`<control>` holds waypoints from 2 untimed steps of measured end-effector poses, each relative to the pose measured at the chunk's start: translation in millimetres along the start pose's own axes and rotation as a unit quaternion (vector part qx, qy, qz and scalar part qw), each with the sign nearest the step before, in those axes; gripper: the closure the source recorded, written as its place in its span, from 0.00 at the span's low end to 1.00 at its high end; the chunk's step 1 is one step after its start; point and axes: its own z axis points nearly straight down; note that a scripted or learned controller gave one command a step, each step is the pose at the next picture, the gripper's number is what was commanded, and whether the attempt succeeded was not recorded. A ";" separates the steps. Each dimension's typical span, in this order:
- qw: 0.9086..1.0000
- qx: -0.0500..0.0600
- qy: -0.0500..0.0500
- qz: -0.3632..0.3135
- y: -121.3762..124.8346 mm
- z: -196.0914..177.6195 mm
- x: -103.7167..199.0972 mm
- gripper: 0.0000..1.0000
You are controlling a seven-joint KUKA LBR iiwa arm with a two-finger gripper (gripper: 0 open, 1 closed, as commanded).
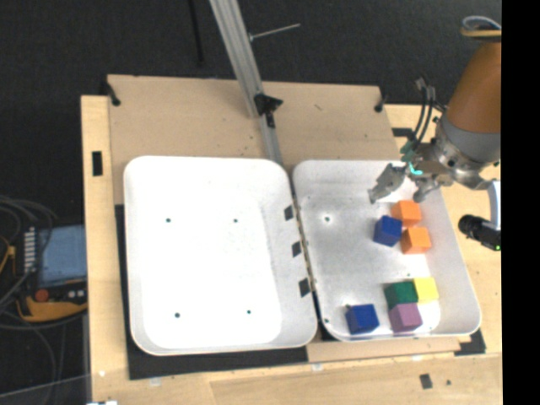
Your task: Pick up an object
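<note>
Hovering claw (403, 186), orange cube (410, 212) just below, w/o contact.

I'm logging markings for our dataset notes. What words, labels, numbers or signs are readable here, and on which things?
None can be read.
The cubes, such as the blue cube and orange cube, show plain faces.
The white bins show dark dots, not text.
The blue device left of the bench is too blurred to tell.

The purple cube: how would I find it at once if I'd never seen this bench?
Look in the right-hand white bin, at its near corner, where four small cubes cluster. The purple cube lies nearest the front rim, directly below the green cube and beside the yellow cube; it's the only purple one.
</note>
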 end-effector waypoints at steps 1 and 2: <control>1.000 0.003 -0.001 0.001 2.8 60.4 4.4 0.00; 1.000 0.000 -0.002 0.002 -0.2 106.2 10.8 0.00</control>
